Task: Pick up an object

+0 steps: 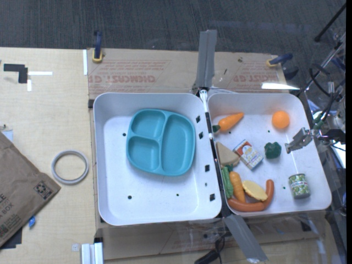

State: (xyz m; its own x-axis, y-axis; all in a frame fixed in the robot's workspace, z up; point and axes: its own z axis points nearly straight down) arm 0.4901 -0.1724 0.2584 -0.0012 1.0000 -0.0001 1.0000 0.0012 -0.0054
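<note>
Presently catalogued, with places reckoned from the gripper:

- Gripper (297, 140): small metal fingers at the right rim of the right bin (313, 122), low over its white floor. Nothing lies between the fingers; whether they stand open or shut cannot be told at this size.
- Green broccoli toy (272, 149): nearest item, just beside the gripper on its left, not touching it.
- Orange ball (280, 120): near, up and to the left of the gripper.
- Small can with green label (298, 186): below the gripper, near the bin's lower right corner, upright.
- Small printed carton (248, 154): left of the gripper, beyond the broccoli, lying tilted.
- Tan wedge (226, 154): touching the carton's left side, by the bin's left wall.
- Carrot with green top (227, 122): far left and slightly up, lying at a slant.
- Second carrot (236, 185): lower left, beside a green pod (225, 181) along the left wall.
- Red sausage (254, 202): lower left, curved around a yellow slice (254, 190).
- Left bin (110, 202): well apart, far left; holds a teal divided plate (161, 142) with three compartments.
- Tape ring (70, 166): on the bench beyond the left bin.
- Cardboard box (19, 188): farthest left, at the view's edge.
</note>
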